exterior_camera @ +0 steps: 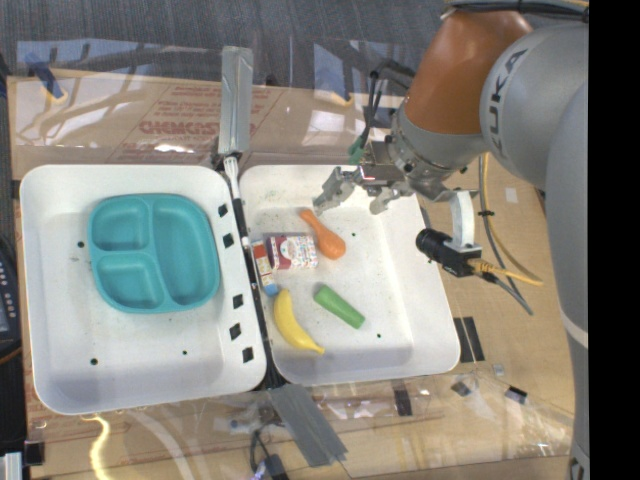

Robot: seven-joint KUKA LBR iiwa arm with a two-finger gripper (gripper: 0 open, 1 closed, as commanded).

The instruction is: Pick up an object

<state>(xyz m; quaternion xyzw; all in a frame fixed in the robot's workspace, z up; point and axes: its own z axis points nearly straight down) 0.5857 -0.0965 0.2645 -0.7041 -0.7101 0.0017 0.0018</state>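
Yellow plastic banana [296, 323] lies nearest the camera in the right-hand white bin [425, 313], close to the divider between the two bins. Just right of the banana and apart from it rests a green plastic cylinder-shaped vegetable [339, 306], tilted. Beyond the banana, against the same divider, sits a small red-and-white printed carton [288, 253] on its side. Touching the carton's far right corner is an orange plastic spoon-like toy [324, 235] with a rounded bulb end. Farther still from the banana hovers the grey two-finger gripper [360, 193], its fingers spread apart and gripping nothing, poised just above the orange toy's thin end.

The step in hand looks like choosing and descending on a target. The orange toy is closest, but it crowds the carton, so the fingers should straddle its narrow handle across the short axis. The green piece, standing free, seems the safer grasp.

Left of the banana, in the other bin, a teal sectioned plate [153, 252] lies flat.
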